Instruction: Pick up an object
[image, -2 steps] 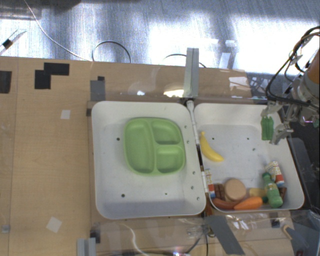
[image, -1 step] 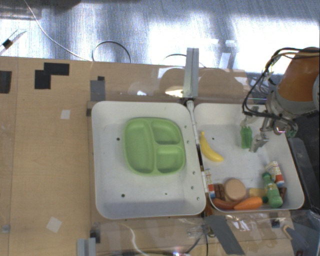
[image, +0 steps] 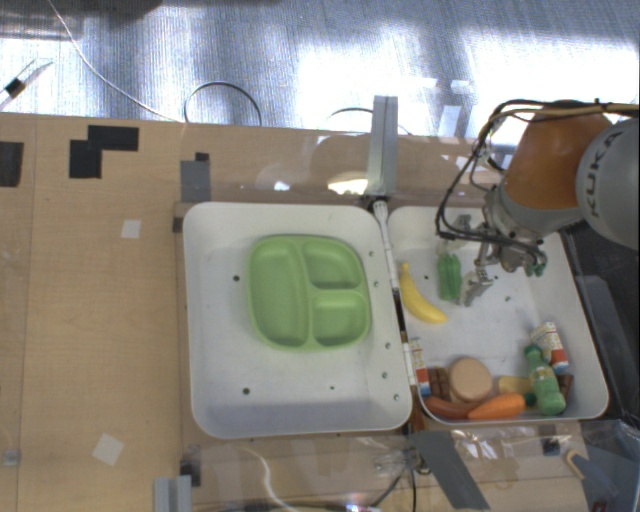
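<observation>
While the arm leans in from the right, its gripper (image: 478, 283) hangs over the right bin (image: 590, 345) with the two fingers apart and nothing between them, so I'd judge this the approach, before any grasp. Nearest to it stands a small green bottle (image: 449, 277), just beside the fingers; a smooth yellow banana (image: 420, 299) curves a little further left. The next move likely calls for lowering and centring over one of them. Glossy plastic toys crowd the near edge. A matte green divided plate (image: 306, 292) sits in the left bin (image: 215, 400).
</observation>
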